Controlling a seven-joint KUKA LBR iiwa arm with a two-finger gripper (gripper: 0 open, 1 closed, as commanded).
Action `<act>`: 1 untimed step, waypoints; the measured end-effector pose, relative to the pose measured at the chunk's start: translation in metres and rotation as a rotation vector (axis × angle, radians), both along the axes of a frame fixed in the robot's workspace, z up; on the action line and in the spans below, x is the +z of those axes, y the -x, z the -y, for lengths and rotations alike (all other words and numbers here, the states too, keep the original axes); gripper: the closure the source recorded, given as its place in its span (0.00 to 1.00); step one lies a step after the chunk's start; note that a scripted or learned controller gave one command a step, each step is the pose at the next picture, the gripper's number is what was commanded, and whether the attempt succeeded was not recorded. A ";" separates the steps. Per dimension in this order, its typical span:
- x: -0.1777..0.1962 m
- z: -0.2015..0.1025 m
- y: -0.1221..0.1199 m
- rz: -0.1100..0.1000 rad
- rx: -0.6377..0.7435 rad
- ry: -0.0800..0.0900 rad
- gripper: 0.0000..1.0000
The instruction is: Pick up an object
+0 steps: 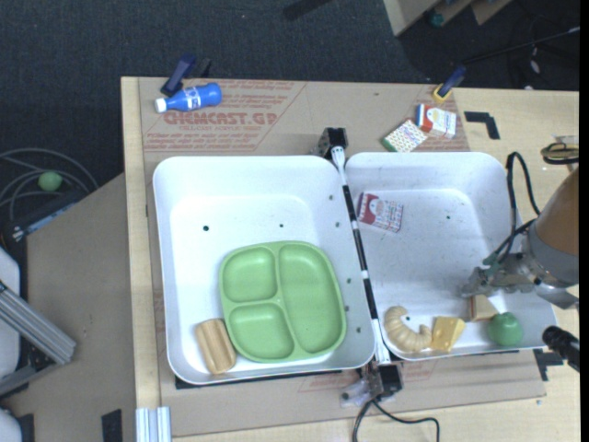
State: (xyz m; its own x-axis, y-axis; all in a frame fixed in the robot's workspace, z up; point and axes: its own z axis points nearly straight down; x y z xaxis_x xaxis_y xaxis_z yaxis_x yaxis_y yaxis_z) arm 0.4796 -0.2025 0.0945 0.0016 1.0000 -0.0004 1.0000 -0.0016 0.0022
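Observation:
In the right bin (433, 247) lie a red and white carton (379, 212) near the back left, a pale croissant (406, 330) at the front, a yellow cheese wedge (448, 332) beside it, a tan piece (481, 308) and a green ball (504, 329) at the front right. My gripper (488, 284) reaches in from the right and sits low over the tan piece, just above the green ball. The left bin (184, 210) holds a green divided plate (280, 299) and a tan bread piece (214, 345).
On the bench behind the bins lie a blue and white bottle (189, 98) at the left and small colourful cartons (421, 129) at the right. A black cable (515, 191) runs along the right bin's far wall.

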 end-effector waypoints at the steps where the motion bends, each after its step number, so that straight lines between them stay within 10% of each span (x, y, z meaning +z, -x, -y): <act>1: 0.035 -0.017 -0.001 0.002 0.003 0.000 1.00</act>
State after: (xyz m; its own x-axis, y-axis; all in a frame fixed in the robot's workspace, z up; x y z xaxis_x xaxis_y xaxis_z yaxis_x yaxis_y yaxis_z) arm 0.4804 -0.1850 0.1296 -0.0014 1.0000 -0.0009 1.0000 0.0014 0.0042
